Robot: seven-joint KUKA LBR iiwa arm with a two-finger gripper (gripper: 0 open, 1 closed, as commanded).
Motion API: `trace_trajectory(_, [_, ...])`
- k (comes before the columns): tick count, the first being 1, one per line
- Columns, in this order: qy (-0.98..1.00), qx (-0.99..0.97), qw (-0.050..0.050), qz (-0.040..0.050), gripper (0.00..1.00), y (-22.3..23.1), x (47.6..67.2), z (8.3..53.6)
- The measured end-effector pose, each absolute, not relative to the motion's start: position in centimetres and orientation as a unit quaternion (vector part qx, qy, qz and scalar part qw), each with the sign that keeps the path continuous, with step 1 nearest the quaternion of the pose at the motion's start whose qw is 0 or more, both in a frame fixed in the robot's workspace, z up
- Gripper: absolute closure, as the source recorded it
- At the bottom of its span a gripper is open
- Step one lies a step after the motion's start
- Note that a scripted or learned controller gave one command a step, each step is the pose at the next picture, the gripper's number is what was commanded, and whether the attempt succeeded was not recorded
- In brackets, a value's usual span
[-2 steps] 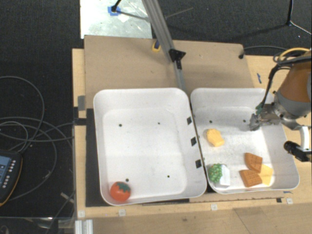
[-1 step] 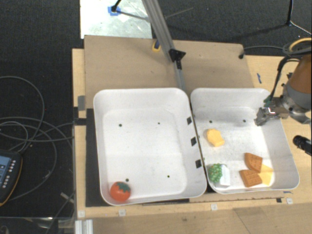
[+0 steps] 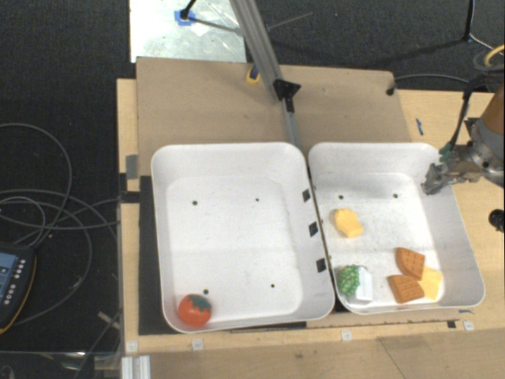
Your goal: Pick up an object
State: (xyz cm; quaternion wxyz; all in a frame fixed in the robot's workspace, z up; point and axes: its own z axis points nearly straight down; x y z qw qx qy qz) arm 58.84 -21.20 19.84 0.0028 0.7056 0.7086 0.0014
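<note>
Far left, off the bench: black cables on dark carpet point(image 3: 47, 212) and a dark handheld pendant with a lit screen point(image 3: 12, 279) at the frame edge. The tan wooden bench point(image 3: 197, 101) carries two shallow white bins side by side.

The left white plastic bin point(image 3: 229, 156) holds a round red-orange toy tomato with a green stem point(image 3: 194, 309) in its near-left corner, close against the front wall. Small dark holes dot the bin floor. A grey metal pole point(image 3: 260, 42) runs diagonally from the top down to the seam between the bins.

The right white plastic bin point(image 3: 371, 152) holds a yellow block-shaped toy cheese piece point(image 3: 348, 223) near mid-left, well apart from the rest. At the front-left sits a green bumpy toy on a white base point(image 3: 353, 281). At the front-right, two orange-brown waffle-textured toy pieces point(image 3: 406, 276) lie touching each other, with a small yellow piece point(image 3: 431, 283) just beside them on the right.

The grey metal claw point(image 3: 435, 181) hangs over the right bin's far-right rim, tilted down-left, well apart from all toys. Nothing is between its tips; whether released or clenched, cannot tell.
</note>
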Motion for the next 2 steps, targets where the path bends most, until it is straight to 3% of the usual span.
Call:
trace_trajectory(1, [0.709, 0.705, 0.003, 0.0014, 1.0, -21.1, 59.1, 24.2])
trace_trajectory(2, [0.711, 0.703, 0.0, 0.0011, 1.0, -14.9, 57.7, 24.3])
